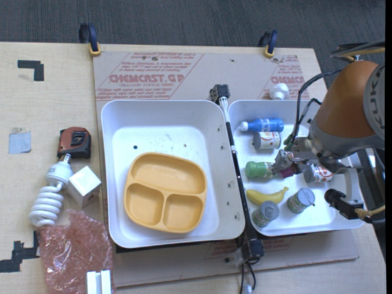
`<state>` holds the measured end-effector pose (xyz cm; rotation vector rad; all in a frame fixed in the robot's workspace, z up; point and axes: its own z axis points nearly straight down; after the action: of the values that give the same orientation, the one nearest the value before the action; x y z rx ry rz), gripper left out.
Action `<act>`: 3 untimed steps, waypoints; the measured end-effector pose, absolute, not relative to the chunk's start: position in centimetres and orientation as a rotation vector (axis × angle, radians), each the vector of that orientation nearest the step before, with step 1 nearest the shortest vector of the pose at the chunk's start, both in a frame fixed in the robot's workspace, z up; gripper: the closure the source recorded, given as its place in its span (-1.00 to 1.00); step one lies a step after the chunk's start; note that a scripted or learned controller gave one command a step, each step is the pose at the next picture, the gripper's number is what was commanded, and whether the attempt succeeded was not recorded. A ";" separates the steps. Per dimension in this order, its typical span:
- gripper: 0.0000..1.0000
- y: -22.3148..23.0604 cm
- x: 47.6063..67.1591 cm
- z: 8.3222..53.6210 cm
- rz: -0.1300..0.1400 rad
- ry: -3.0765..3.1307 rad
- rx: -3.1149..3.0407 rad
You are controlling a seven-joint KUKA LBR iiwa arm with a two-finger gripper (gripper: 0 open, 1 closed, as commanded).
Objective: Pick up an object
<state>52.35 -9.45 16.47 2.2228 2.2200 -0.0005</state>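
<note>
Gripper (286,162) low inside right bin (318,224), beside green bottle (259,170); jaw opening cannot be told, nothing visibly held. Relative to green bottle: banana (267,195) just below, two cans (266,214) (300,200) further below, small labelled can (267,140) above, blue bottle (264,125) beyond that; labels too small to read. Left bin (116,164) holds yellow divided tray (165,192). Brown board (147,75) above bins prints red "CHEMCAST GP". Arm shows letters "KU".

A pale wooden worktop (43,109) carries a brown printed board (153,75), clamped at its far corners; dark grey carpet (184,5) lies beyond.
</note>
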 end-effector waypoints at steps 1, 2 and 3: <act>1.00 -5.5 50.5 20.2 0.001 2.220 2.221; 1.00 -8.8 53.9 12.1 0.003 2.220 2.221; 1.00 -7.8 49.2 19.2 0.001 2.219 2.222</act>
<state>49.15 -7.77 19.23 2.2217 2.2190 0.0007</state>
